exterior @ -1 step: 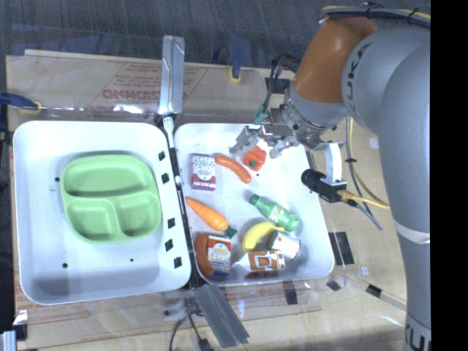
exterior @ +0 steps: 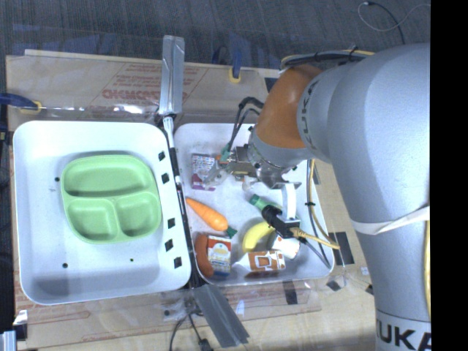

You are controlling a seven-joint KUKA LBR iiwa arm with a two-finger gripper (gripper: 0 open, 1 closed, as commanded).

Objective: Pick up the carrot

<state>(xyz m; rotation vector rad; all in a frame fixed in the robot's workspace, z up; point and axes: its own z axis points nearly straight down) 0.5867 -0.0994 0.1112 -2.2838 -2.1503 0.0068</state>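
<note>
Carrot (exterior: pixel 207 213) open above and left — carton (exterior: pixel 219 254), banana (exterior: pixel 256 235) crowd below.

Grey arm (exterior: pixel 365 137) reaches in from right; end effector (exterior: pixel 241 163) points left.

Arm reaching over right bin (exterior: pixel 316 269), gripper (exterior: pixel 241 165) hanging near a small purple packet (exterior: pixel 202 170), carrot (exterior: pixel 206 213) lying free beside banana (exterior: pixel 256 235), green divided tray (exterior: pixel 112 197) sitting in left bin (exterior: pixel 29 196)

A single camera fixed above the bench looks down at a slant, near enough that both white bins fill most of the picture. The gripper (exterior: pixel 245 168) sits right of centre, the left bin (exterior: pixel 36 196) well to its left.
</note>
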